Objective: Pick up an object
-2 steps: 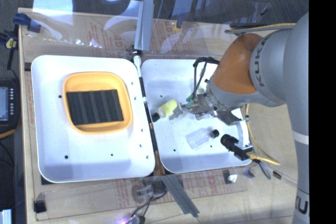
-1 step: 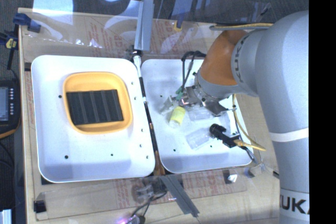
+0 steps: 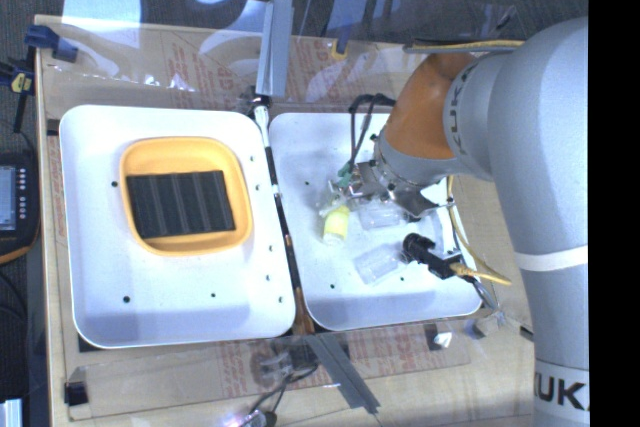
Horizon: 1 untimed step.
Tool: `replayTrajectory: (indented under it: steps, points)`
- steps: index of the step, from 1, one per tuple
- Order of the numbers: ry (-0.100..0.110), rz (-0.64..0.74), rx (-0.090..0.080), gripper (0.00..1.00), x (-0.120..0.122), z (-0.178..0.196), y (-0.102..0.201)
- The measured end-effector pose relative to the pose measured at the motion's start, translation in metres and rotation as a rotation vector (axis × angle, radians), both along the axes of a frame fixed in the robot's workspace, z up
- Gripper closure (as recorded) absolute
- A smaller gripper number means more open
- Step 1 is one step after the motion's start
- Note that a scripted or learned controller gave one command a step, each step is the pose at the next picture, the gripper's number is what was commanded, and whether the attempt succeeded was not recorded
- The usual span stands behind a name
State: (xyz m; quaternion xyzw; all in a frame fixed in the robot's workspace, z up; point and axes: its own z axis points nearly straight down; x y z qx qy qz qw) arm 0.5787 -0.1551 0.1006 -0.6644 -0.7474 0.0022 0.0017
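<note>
Now claw (image 3: 350, 187) beside yellow piece (image 3: 335, 225), right bin (image 3: 305, 150); open or closed unclear.

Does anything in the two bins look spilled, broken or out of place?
Nothing stands out. The yellow tray lies flat in the left bin; a yellow piece and clear piece lie loose in the right bin.

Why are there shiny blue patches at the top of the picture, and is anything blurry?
Camera view: the blue patches are light glinting off the clear panel at the back. Camera view: the left bin glows bright white, with soft grey shade near its bottom edge. Camera view: the clear bits in the right bin look fuzzy against the white.
</note>
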Motion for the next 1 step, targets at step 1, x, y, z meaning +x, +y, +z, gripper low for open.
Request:
replayTrajectory:
  steps: [1]
  points:
    - [-0.005,0.122,0.001,1.0,-0.003,0.1526,0.0579]
